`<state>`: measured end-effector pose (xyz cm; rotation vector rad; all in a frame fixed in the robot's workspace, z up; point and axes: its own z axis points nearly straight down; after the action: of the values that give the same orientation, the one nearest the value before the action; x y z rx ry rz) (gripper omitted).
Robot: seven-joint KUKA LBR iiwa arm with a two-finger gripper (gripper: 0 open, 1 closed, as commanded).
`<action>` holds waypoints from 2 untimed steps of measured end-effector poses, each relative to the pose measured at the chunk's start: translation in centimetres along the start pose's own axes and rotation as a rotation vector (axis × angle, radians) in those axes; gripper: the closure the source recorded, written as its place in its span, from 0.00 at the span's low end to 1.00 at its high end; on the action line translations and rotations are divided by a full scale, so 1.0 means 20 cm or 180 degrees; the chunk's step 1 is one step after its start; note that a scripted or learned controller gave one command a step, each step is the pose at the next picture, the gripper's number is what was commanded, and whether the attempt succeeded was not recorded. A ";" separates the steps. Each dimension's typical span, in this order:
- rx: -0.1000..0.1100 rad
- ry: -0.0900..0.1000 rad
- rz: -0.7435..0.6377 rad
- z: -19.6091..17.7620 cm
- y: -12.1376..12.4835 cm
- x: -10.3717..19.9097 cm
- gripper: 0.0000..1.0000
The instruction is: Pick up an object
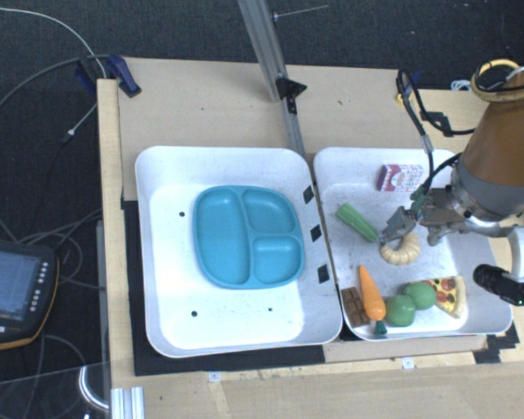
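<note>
Gripper (403, 231) hung right of centre, directly over the ridged tan pastry ring (401, 250) in the right bin (349, 166) — whether the claw was open or closed, I couldn't tell. Risk, I judged: the ring's rounded, bumpy surface could slip out, or nudge the smooth green pickle (357, 222) nearby.

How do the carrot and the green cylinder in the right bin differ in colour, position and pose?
The carrot is orange with a green tip; the green cylinder is green all over. The carrot lies near the right bin's front edge beside a brown block; the cylinder lies further back, apart from other items. The carrot tapers; the cylinder keeps even thickness. Both lie flat, similarly slanted.
</note>
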<state>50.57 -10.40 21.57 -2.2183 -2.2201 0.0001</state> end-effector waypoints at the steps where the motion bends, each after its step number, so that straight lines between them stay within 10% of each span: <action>1: -0.0003 -0.0001 0.0000 0.00 0.00 0.00 0.00; 2: 0.0012 0.0001 0.0001 0.23 0.03 0.03 0.00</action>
<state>51.18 -9.83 16.97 -2.2167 -2.2175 0.0038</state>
